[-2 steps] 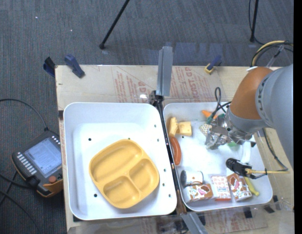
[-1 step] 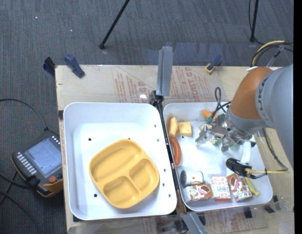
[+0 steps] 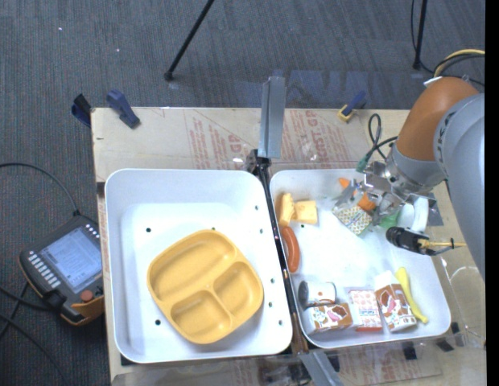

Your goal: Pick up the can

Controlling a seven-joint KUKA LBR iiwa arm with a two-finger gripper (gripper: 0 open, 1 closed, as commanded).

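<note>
Can point(image 3: 318, 293) lies on its side near the front edge of the right bin point(image 3: 346, 256), just beside three small cartons point(image 3: 362, 310) lined along that front wall. My gripper point(image 3: 364, 203) is well apart from it, toward the bin's far side, over a crinkled packet point(image 3: 352, 215); whether it is spread or pressed together I cannot tell. Left bin point(image 3: 129, 215) holds a yellow divided tray point(image 3: 204, 285).

Dark grey carpet point(image 3: 88, 47) covers the floor around a wooden bench point(image 3: 185, 139). Two thin tripod legs point(image 3: 193, 26) slant toward twelve o'clock, and a pendant controller point(image 3: 64, 270) with cable lies at nine o'clock
</note>
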